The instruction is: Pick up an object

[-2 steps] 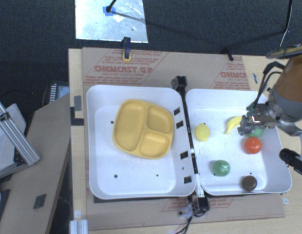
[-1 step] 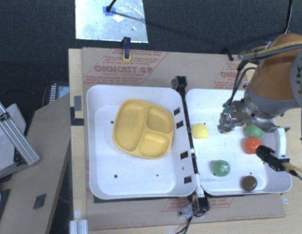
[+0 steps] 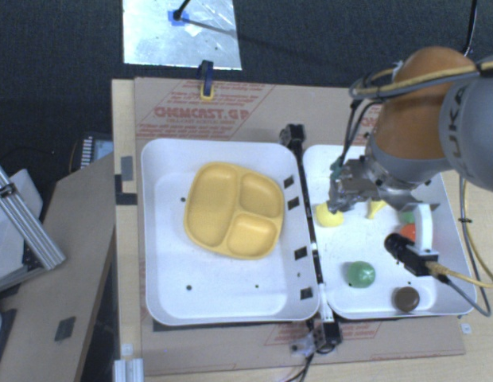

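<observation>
We see gripper low in right bin, touching yellow thing; maybe pinching, we can't tell.

We find the left bin largely taken by a yellow tray; open floor along its rim. In the right bin, a green ball and brown disc crowd the near edge.

The gripper hangs low in the right bin, touching a yellow object, with a green ball and brown disc nearby.
</observation>
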Tool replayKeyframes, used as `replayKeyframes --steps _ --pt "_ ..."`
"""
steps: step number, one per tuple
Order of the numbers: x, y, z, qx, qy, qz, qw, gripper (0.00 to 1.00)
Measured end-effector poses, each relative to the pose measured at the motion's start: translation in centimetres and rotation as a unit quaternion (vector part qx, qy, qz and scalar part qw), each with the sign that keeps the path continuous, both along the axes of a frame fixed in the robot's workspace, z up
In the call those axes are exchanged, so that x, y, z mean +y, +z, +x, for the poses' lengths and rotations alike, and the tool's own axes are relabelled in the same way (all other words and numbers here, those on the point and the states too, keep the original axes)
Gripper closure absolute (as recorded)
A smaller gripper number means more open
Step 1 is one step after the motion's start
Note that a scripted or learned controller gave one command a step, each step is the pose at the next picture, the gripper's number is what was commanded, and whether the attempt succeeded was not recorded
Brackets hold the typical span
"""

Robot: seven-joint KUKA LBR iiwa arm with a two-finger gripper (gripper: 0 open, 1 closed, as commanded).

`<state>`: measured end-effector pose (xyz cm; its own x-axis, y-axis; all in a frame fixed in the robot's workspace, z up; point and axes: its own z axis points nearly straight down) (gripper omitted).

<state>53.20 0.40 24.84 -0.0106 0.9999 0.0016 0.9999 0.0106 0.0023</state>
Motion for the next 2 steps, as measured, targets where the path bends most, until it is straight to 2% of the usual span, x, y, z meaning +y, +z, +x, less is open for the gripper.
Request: replayKeyframes --steps 1,2 --pt "6.0 -0.8 0.0 0.001 0.0 0.0004 1.0 1.0" --pt "10.6 -0.6 1.1 0.0 -0.001 0.0002 1.0 1.0"
